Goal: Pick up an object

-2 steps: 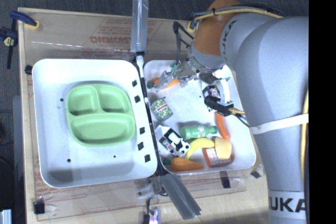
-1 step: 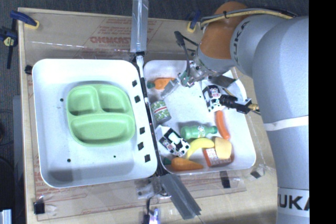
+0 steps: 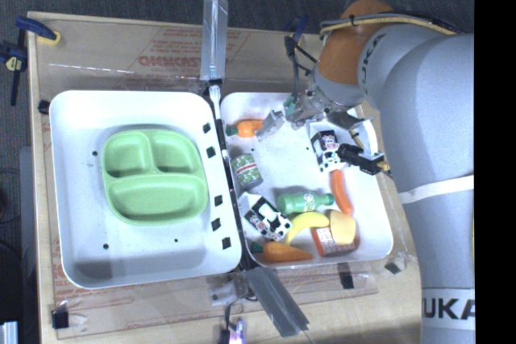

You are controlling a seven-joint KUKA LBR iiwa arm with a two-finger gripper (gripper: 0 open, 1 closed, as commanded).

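Camera view looks down on two white bins side by side on the worktop, the left bin (image 3: 72,173) carrying a green divided plate (image 3: 153,173) and the right bin (image 3: 379,234) crowded with toy food. The arm's pincer (image 3: 284,118) hangs low over the far end of the right bin, close to a small orange carrot piece (image 3: 251,126) lying by the divider; whether it is spread or closed I cannot tell from here, and nothing can be seen caught in it. Nearer the front lie a green bottle (image 3: 305,200), a banana (image 3: 302,225), a longer carrot (image 3: 284,252) and a slim orange stick (image 3: 341,191), with a small patterned can (image 3: 245,171) against the divider. The carrot piece looks the likeliest pick: light, hard plastic, probably smooth and apt to roll or squirt out, so I would take it across its middle, square to its length, keeping clear of the bin wall
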